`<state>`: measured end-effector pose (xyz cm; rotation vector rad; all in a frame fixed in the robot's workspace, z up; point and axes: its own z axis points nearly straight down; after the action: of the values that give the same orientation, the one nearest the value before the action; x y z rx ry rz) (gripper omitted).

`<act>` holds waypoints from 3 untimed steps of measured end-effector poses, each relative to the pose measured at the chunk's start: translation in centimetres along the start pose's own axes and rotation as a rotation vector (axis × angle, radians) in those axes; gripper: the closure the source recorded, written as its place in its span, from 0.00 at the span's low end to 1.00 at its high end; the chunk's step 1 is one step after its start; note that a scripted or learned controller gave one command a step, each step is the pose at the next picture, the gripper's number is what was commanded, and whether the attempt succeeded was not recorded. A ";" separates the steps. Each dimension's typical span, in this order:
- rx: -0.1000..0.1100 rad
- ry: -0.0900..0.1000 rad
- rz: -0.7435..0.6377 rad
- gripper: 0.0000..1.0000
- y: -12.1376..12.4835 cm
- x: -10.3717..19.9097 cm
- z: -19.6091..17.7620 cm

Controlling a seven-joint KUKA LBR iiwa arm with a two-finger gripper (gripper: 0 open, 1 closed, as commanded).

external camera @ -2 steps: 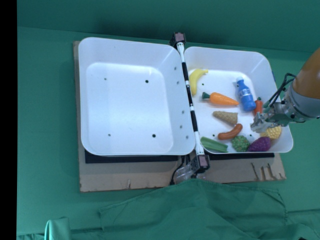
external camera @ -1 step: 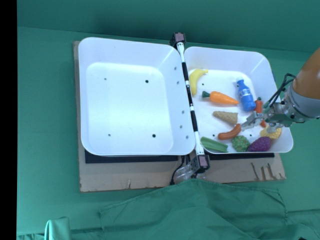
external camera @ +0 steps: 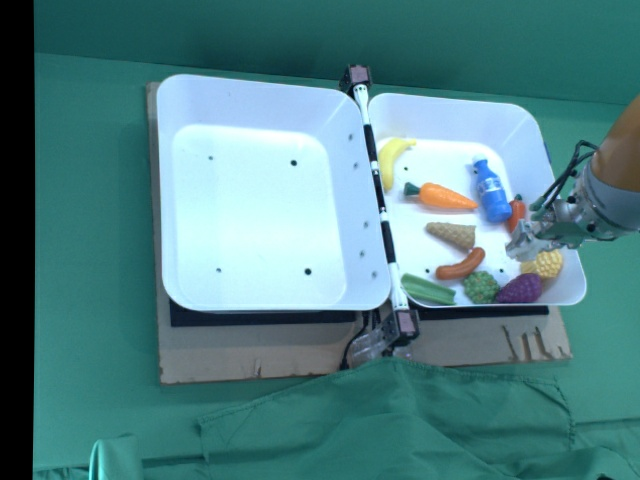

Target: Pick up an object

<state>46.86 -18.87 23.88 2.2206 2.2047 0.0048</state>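
A grey robot arm [external camera: 612,183] reaches over the right bin [external camera: 520,128], its gripper [external camera: 528,243] low beside a corn cob [external camera: 547,263] and purple grapes [external camera: 520,289]. I cannot tell its grip. Nearby lie a blue bottle [external camera: 491,191], carrot [external camera: 445,197], banana [external camera: 393,156] and sausage [external camera: 460,264].

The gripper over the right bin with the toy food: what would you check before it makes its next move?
1. Gripper is above the right bin: ok.
2. A target lies close: corn and purple grapes sit just below it: ok.
3. Fingers open or shut: cannot tell.
4. Anything already held: cannot tell.
5. Room around the target: not ok, corn, grapes and broccoli crowd the bin's corner.
6. Blue bottle lies apart from the gripper: ok.
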 end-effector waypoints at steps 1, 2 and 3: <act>0.001 0.002 -0.002 1.00 0.0 0.1 5.7; 0.002 0.001 -0.002 1.00 0.8 0.0 5.5; -0.010 -0.002 -0.003 1.00 0.3 0.0 5.4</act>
<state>47.22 -18.87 18.51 2.2109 2.2022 0.0132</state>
